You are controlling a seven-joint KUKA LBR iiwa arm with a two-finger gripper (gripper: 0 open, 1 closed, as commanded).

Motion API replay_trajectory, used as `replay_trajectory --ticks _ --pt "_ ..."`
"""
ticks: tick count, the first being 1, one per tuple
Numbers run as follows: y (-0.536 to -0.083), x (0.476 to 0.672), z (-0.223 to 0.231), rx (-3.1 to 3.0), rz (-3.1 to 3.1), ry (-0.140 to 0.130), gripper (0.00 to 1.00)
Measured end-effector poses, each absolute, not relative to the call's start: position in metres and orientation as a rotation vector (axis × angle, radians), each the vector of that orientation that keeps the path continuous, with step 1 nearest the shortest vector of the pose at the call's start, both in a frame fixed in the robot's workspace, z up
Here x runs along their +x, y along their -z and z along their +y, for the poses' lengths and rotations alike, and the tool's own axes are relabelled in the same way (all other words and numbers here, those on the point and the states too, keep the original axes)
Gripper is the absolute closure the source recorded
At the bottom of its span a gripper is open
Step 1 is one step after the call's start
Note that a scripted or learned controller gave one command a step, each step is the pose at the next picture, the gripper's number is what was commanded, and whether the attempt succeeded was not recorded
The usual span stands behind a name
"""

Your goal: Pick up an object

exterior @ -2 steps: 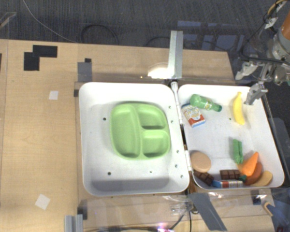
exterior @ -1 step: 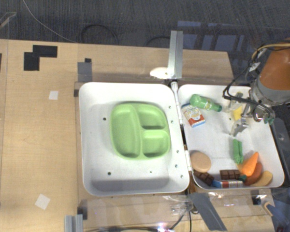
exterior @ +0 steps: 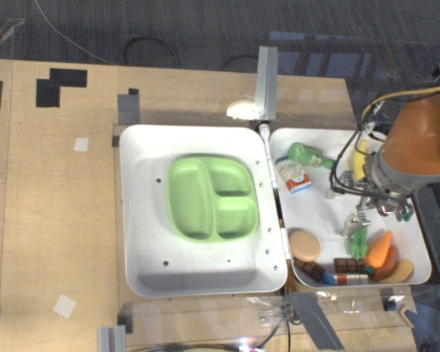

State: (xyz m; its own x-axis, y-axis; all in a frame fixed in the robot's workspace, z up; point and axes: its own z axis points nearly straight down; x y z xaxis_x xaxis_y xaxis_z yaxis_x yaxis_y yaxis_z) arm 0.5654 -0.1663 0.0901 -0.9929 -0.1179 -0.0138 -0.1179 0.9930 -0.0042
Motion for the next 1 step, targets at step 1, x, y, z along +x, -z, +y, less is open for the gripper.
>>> replay_trajectory --ticks 1 --pt "-0.0910 0.5068 -0.1697 -0.157 3.121 0.007 0.00"
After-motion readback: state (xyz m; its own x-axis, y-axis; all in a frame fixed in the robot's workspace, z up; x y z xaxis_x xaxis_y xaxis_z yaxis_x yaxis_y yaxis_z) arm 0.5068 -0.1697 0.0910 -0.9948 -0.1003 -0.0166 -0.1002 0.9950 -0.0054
